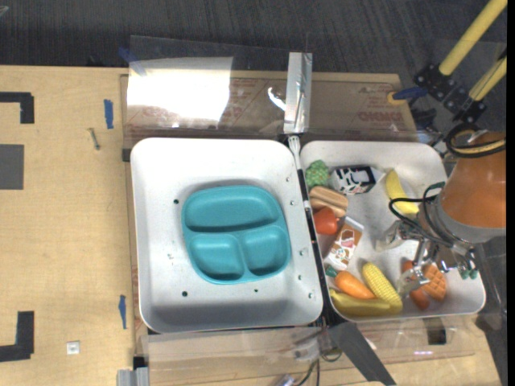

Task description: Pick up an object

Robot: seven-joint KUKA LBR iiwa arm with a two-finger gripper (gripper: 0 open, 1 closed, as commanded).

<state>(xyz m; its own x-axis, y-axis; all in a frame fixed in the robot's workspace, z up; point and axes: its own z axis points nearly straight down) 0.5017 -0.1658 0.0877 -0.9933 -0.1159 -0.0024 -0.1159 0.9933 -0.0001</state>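
Low in the right bin, the gripper sits beside an orange waffle-textured toy, its grip impossible to tell.

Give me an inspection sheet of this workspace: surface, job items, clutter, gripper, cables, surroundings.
Surface: tan bench bearing left bin and right bin.
Job's things: right bin holds corn cob, carrot, banana, green vegetable, small carton, black-and-white item.
Clutter: teal divided tray in left bin.
Grippers: gripper low in right bin beside an orange item; no hold visible.
Cables: black cable loops near the wrist.
Surroundings: dark carpet, yellow poles.
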